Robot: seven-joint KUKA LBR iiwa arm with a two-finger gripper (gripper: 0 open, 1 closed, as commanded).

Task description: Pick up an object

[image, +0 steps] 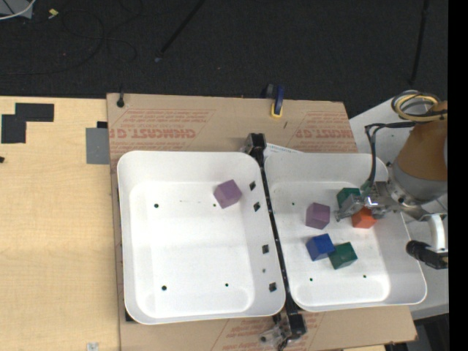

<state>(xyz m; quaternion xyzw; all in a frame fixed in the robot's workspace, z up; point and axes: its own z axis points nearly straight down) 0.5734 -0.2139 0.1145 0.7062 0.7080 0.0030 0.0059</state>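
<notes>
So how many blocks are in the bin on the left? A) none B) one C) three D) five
B, since just one purple block sits in the left bin, while the other blocks all lie over in the right bin.

You are looking at a robotics lab bench: two shallow white bins (191, 298) sit on a cardboard sheet (219, 126) held by a blue clamp (276, 99), cables (175, 35) trail across the dark floor, and the grey arm (424, 163) reaches over small coloured test blocks (319, 246).
</notes>
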